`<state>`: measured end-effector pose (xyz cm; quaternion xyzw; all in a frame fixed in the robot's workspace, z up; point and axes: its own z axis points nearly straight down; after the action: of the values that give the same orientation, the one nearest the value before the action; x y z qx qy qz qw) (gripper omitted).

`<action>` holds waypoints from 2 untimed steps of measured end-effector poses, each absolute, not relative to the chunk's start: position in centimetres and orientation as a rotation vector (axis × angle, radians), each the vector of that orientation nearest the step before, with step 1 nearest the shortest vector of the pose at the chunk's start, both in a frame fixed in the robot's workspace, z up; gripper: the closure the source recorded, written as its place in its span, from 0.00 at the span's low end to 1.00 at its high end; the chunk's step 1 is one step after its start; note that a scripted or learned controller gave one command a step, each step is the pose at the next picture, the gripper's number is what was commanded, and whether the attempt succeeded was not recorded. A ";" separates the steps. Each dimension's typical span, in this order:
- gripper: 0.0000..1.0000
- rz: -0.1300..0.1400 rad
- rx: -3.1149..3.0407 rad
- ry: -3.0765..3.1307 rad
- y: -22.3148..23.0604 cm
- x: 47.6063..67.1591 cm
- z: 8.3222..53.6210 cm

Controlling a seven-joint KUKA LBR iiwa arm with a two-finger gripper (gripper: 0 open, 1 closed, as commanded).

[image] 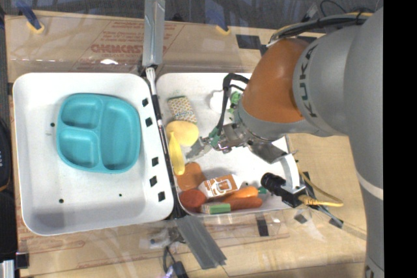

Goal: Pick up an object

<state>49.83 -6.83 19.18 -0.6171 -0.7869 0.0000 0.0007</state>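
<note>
Camera view shows the gripper (201,148) low in the right shallow white bin (195,84), its tip at the lower right edge of a rounded yellow plastic fruit (184,133). From this slant I cannot tell whether it is open or closed, nor whether it touches the fruit. Just below the tip a curved yellow toy banana (176,159) lies along the bin's left wall. Under that, an orange round toy fruit (191,175) touches a red round toy fruit (189,199) in the near left corner. To their right, close together by the near wall, sit a small orange and white carton (219,186), an orange toy carrot (246,194) and a green rectangular block (217,208). Above the yellow fruit a short can with a patterned label (182,109) sits near the left wall. The grey arm (332,88) with its orange band reaches in from the right and covers the bin's right part. The left shallow white bin (39,192), just beside, holds a teal plastic divided plate (99,132) lying flat toward its far side. Both bins rest on a brown bench (78,39)
</note>
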 end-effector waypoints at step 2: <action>0.00 0.000 -2.045 -2.383 -10.0 49.7 9.2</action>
<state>49.72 -9.98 9.22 -0.6513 -0.7589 0.0001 0.0007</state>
